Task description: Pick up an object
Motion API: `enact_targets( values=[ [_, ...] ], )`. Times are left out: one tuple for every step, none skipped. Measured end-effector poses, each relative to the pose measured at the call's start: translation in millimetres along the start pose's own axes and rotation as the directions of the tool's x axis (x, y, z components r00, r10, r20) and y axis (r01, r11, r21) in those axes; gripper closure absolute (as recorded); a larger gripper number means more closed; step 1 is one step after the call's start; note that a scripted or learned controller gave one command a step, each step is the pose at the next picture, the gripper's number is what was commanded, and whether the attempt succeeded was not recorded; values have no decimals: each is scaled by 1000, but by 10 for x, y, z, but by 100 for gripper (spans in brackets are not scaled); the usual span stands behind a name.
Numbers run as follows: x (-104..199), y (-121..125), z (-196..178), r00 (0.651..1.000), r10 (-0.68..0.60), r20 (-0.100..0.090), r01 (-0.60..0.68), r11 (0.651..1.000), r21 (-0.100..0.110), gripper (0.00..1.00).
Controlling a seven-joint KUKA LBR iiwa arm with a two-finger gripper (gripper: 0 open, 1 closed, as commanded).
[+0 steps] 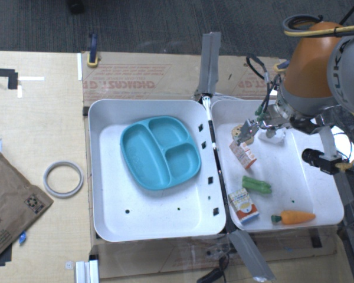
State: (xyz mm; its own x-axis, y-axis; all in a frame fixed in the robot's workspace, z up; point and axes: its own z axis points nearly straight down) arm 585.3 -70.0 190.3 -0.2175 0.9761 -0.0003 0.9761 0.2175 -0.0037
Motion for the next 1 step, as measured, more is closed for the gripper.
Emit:
enact_targets(
  values=[
    [-401, 134, 855, 999, 37, 0, -37, 999, -2, 0]
  ],
)
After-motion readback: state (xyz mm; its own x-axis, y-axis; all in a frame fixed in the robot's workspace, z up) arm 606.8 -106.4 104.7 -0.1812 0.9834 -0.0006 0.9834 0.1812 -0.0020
